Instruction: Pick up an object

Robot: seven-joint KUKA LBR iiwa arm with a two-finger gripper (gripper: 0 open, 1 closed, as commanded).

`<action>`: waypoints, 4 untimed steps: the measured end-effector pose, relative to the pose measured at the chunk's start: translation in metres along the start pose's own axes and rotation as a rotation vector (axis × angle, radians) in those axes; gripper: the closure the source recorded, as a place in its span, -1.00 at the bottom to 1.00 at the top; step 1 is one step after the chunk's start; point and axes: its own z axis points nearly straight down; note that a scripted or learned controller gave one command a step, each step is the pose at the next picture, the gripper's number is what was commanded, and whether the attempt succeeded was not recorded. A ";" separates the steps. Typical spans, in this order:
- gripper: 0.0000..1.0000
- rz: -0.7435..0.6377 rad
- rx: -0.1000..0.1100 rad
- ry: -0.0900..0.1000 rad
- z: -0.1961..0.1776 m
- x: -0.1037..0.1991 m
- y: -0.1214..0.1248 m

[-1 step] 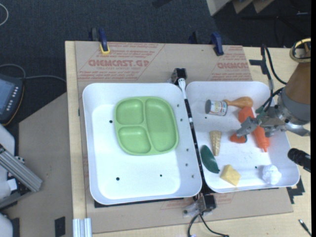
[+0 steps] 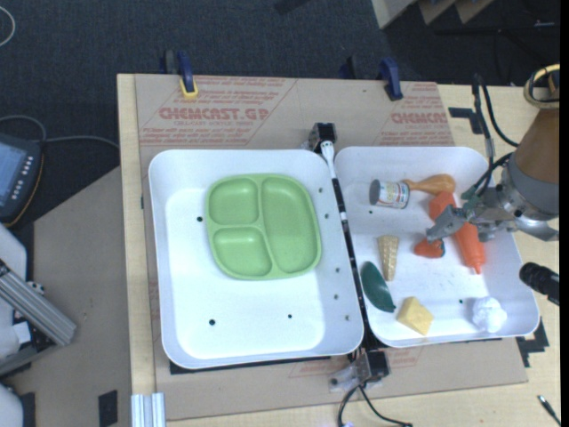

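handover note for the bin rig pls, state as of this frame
Claw: low in the right bin among the orange toys; grip state unreadable.
Right bin items: small can, cone, dark green piece, yellow wedge, white ball, carrot-like piece.
Left bin: green divided plate.
Done: nothing visibly lifted.
Left: confirm a grasp, lift.

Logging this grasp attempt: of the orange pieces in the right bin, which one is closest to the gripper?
The long orange carrot-like piece, right beside the gripper. The small red-orange piece lies farther left; the tan-orange one sits higher up.
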 end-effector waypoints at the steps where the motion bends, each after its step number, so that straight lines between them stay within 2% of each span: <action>1: -1.00 0.000 0.004 0.002 0.042 0.003 -0.001; 2: -1.00 0.000 0.004 0.001 0.094 -0.002 0.007; 3: -1.00 0.000 0.003 0.001 0.107 -0.002 0.006; 4: 1.00 0.001 0.000 0.000 0.096 -0.002 0.007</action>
